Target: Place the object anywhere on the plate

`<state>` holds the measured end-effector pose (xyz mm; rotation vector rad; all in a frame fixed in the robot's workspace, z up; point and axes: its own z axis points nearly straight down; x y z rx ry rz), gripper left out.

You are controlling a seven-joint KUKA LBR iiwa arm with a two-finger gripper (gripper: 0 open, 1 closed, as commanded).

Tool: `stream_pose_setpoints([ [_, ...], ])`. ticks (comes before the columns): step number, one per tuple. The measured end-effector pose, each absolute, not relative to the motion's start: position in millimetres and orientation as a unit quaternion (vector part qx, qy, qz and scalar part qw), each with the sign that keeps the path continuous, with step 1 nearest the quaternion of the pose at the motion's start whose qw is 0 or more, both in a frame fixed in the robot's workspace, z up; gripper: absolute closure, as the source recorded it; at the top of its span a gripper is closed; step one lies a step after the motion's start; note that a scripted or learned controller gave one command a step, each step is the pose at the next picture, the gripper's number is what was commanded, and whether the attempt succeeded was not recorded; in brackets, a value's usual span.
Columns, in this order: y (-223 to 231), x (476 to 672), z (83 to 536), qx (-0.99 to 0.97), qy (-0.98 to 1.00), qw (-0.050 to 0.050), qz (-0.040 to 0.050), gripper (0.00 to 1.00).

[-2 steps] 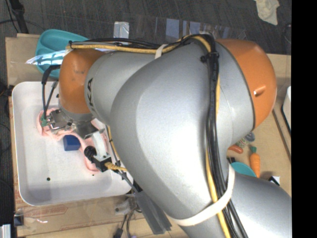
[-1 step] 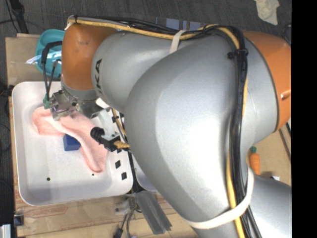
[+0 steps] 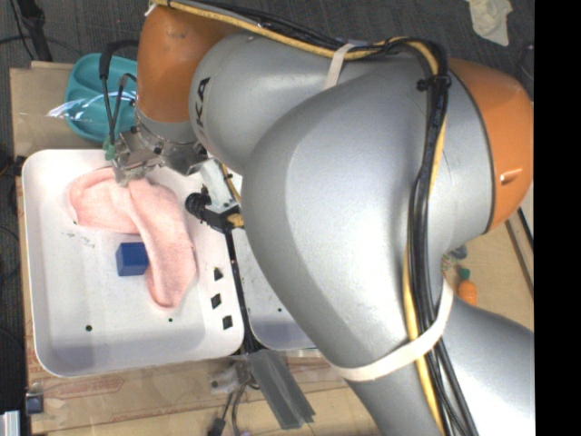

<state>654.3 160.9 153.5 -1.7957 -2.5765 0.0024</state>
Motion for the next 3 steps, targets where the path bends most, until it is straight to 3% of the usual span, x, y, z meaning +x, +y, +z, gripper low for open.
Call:
stream_pose_setpoints([
  [1,179.0,655.8,160.5,-0.685,-0.729,0.0,0.0006,1.0],
  [2,174.7,655.0,159.1,-0.634,-0.774,0.002,0.0025,1.0],
  [3,171.1,621.7,167.6,-0.523,-0.852,0.002,0.0019,1.0],
])
